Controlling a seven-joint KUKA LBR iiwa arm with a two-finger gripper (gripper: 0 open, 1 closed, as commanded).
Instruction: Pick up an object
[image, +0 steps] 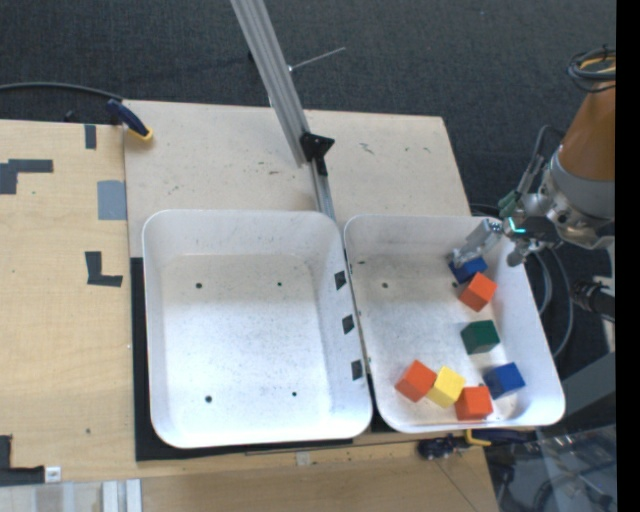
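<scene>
Closest to the camera, at the front of the right bin (535, 335), sits a little bunch of blocks. An orange block (416, 381) and a yellow block (447, 385) touch each other, and a second orange block (474, 402) sits just beside the yellow one. A blue block (505, 379) is next to them, near the bin's right wall. A bit farther back a green block (480, 335) sits by itself. Behind that, another orange block (478, 290) rests against a second blue block (466, 269), close to the back right corner of the bin. The gripper (492, 243) hangs over that corner, right above the second blue block. I cannot tell how wide it is spread, and no block can be seen in its grip. The grey arm (588, 160) with its orange band comes in from the right. The left bin (160, 330) sits beside the right one, and their walls touch in the middle. A silver pole (280, 80) slants up from the back of the bench (200, 160).
</scene>
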